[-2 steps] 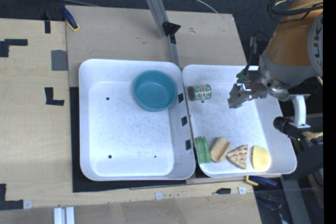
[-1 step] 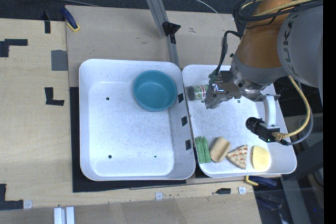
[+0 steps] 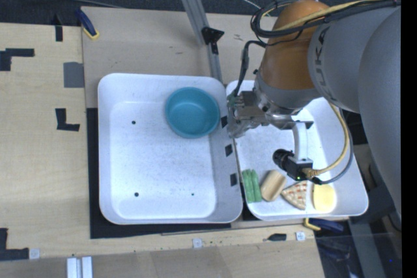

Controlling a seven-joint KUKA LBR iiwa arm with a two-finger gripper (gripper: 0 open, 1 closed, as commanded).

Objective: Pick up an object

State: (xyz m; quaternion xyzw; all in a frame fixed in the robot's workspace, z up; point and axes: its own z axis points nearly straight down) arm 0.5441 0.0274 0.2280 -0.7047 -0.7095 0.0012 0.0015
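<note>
Over right bin [image 3: 348,205], arm wrist hangs above near-end cluster: green piece [image 3: 250,184], tan block [image 3: 272,185], pizza-slice toy [image 3: 296,194], yellow piece [image 3: 324,197]. Blue bowl [image 3: 192,112] sits in left bin [image 3: 117,205]. Gripper state: cannot tell. Step judged: approach, nothing lifted. Next: centre over one piece, descend.
</note>
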